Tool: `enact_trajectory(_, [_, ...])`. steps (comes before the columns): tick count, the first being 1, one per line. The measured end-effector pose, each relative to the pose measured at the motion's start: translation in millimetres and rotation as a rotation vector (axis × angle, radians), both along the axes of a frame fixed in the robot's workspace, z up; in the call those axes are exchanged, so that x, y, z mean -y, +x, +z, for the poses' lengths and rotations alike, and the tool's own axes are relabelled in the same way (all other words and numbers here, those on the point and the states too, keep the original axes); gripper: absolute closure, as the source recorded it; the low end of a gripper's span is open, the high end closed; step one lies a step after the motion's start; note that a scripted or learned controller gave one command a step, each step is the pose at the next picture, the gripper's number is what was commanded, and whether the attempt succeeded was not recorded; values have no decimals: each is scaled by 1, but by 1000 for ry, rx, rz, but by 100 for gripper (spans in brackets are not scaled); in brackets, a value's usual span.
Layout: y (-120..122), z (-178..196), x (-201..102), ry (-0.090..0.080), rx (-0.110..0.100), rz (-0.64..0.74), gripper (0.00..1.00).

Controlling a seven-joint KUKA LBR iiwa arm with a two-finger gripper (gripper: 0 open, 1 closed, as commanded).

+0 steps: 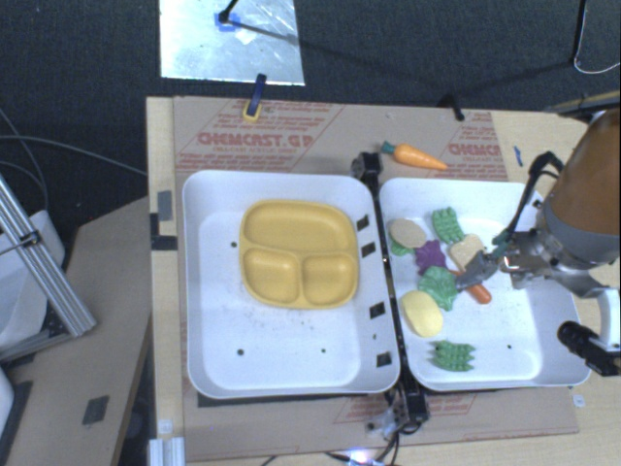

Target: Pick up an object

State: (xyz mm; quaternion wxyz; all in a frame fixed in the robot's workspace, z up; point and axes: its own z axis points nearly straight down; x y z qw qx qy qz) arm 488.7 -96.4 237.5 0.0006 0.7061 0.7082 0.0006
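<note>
Gripper [477,275] sits low in right bin [558,333] among crowded toys, finger state unreadable; target the isolated yellow piece [422,313], descend vertically.

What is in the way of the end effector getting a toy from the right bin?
Nothing visible. The end effector is already down among the toy foods in the right bin, right by a small orange piece and a green piece.

Two white bins [209,289], one yellow divided plate [297,253], about eight toy foods [422,313], one carrot [414,155]
</note>
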Motion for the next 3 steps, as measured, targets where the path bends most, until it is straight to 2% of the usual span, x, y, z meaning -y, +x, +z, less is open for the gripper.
enact_trajectory(1, [1, 11, 0, 0, 3, 2, 100])
enact_trajectory(3, [-1, 12, -23, 1, 1, 4, 100])
